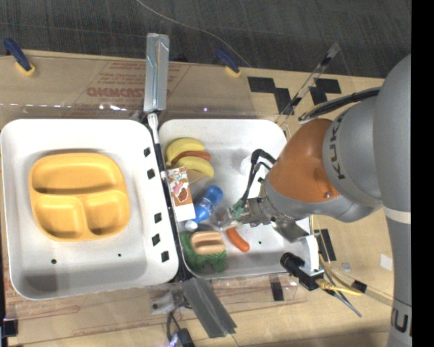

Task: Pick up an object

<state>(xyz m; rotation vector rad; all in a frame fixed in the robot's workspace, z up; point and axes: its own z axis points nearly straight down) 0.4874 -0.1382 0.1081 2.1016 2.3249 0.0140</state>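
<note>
camera view, looking down: the gripper hangs low in the right bin, just above the orange carrot and beside the blue bottle; whether its jaws are released or clenched cannot be told. bananas, a small carton and a hot dog lie nearby. the left bin holds a yellow tray.

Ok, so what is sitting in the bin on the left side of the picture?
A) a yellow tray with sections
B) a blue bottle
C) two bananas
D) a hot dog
A: the yellow tray with sections lies alone in the left bin, while the bananas, blue bottle and hot dog all lie in the right bin.
</note>
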